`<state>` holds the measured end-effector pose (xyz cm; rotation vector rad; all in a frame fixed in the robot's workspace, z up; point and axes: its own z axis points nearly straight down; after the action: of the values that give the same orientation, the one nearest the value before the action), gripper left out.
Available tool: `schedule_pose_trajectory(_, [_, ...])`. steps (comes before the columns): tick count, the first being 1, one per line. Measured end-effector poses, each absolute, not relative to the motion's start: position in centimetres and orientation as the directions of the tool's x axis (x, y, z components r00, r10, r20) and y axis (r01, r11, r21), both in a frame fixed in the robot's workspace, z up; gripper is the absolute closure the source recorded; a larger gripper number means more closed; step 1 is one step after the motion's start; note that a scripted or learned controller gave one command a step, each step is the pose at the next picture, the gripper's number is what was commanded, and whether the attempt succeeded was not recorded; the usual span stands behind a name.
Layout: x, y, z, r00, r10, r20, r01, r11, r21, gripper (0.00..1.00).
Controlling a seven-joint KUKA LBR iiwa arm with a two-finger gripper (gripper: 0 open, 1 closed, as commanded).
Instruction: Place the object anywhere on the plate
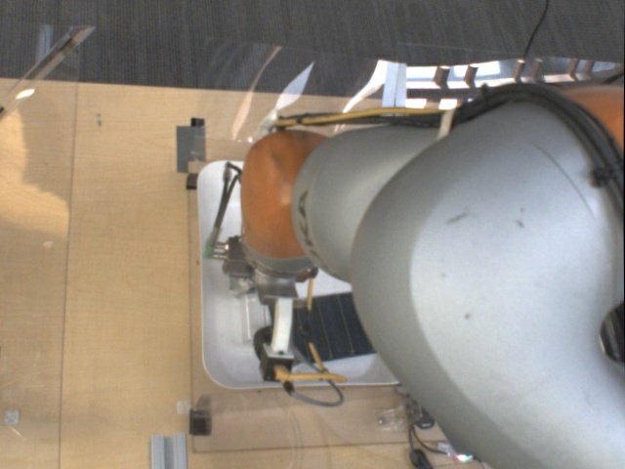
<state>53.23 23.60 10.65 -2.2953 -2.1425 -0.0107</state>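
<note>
Your tool sits low over the white bin left of centre, probably mid grab or drop, but the grey arm blocks so much I can't tell its opening, its load, or where the object is.

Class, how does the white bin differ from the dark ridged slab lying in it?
The white bin is pale and smooth; the dark ridged slab is near black with parallel grooves. The bin is the larger and holds the slab, which lies flat on its floor. Both are partly hidden by the arm.
</note>
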Motion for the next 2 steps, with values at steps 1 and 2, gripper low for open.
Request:
schedule_pose_trajectory(1, [50.0,18.8,20.3,0.036,0.999,0.003,0.999,-0.036,0.004,1.00])
schedule_pose_trajectory(2, [53.3,22.2,16.2,0.746,0.666,0.000,0.666,-0.746,-0.001,1.00])
